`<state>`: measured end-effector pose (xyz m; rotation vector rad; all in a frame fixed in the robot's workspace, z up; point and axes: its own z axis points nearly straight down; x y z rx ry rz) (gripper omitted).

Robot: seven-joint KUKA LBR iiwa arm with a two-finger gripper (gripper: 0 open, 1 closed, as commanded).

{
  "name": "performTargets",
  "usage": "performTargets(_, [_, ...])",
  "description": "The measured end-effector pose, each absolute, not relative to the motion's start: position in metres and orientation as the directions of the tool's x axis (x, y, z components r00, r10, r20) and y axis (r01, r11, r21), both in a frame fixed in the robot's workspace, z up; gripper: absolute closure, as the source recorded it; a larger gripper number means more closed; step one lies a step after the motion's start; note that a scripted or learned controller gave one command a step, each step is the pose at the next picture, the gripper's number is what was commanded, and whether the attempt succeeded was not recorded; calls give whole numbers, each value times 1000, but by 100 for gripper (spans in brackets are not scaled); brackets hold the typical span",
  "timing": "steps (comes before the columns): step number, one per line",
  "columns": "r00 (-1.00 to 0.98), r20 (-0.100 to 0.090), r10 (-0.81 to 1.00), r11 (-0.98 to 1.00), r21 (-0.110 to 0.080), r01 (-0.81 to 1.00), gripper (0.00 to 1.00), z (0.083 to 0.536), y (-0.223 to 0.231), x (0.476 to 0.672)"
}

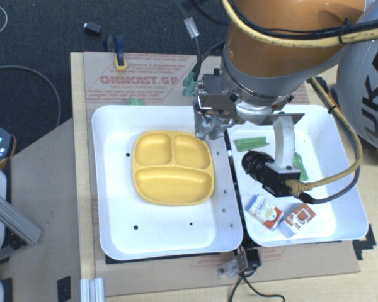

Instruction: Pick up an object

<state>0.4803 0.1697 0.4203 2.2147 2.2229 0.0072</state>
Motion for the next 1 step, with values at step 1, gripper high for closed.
performTargets(1, [2, -1, 1000, -2, -3, 1000, 100, 413, 119, 479])
